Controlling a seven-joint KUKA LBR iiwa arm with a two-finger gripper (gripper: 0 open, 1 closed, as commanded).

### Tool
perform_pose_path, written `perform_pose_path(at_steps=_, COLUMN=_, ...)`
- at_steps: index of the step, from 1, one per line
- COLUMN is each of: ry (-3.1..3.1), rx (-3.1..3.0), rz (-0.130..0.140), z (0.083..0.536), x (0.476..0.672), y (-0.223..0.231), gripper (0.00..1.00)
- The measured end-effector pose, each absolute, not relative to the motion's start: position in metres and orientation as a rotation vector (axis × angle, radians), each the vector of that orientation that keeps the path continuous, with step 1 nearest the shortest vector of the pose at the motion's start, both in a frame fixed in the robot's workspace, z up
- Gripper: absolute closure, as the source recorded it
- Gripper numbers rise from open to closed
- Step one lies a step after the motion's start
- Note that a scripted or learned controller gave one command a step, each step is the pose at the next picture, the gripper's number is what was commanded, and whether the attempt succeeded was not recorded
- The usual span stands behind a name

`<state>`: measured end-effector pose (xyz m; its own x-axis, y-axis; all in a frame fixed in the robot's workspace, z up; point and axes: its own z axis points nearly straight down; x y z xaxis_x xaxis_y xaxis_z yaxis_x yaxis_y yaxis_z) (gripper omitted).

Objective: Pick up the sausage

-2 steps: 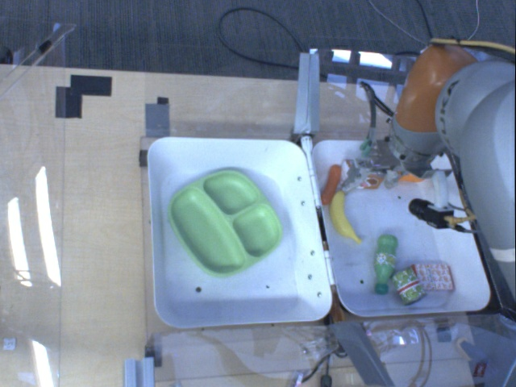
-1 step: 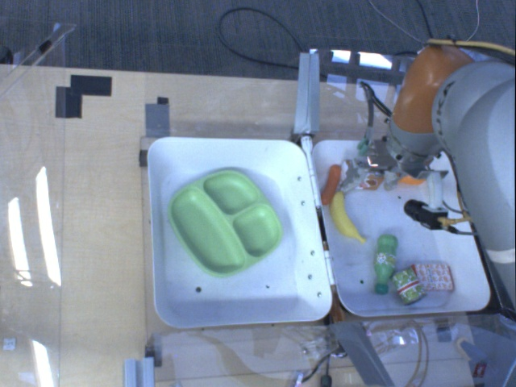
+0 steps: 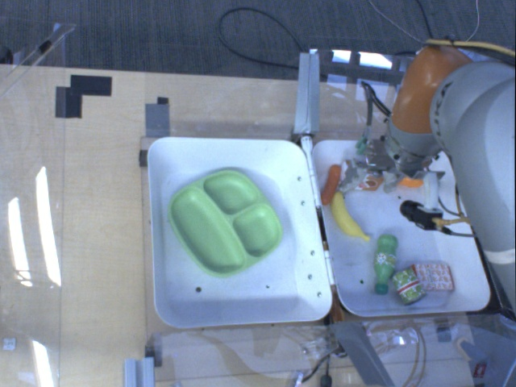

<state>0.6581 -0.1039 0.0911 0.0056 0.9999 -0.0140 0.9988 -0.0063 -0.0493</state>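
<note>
Sausage (image 3: 330, 184), upper-left of right bin (image 3: 451, 297): prob light, soft, slick; grab mid-length. Gripper (image 3: 372, 172) just right; finger state unclear, can't tell.

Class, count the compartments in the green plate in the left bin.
3. The green plate has one long section along its lower left, one at the top, and one at the right. None appear hidden.

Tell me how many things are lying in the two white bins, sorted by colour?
Green: 3, the divided plate, the bottle and a small round packet
Yellow: 1, the banana
Orange-red: 1, the sausage
Red and white: 1, a patterned packet
Total: 6, not counting small bits half hidden under the gripper.
</note>
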Motion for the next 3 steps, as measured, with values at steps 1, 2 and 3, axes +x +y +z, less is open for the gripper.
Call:
perform_pose_path(at_steps=1, ry=-2.164, rx=-2.234, rz=0.069, z=0.091, x=0.658, y=-0.104, gripper=0.00)
perform_pose_path(at_steps=2, ry=-2.134, rx=-2.264, rz=0.074, z=0.090, x=0.657, y=-0.102, gripper=0.00)
perform_pose_path(at_steps=3, ry=-2.136, rx=-2.262, rz=0.077, z=0.101, x=0.657, y=-0.102, gripper=1.00)
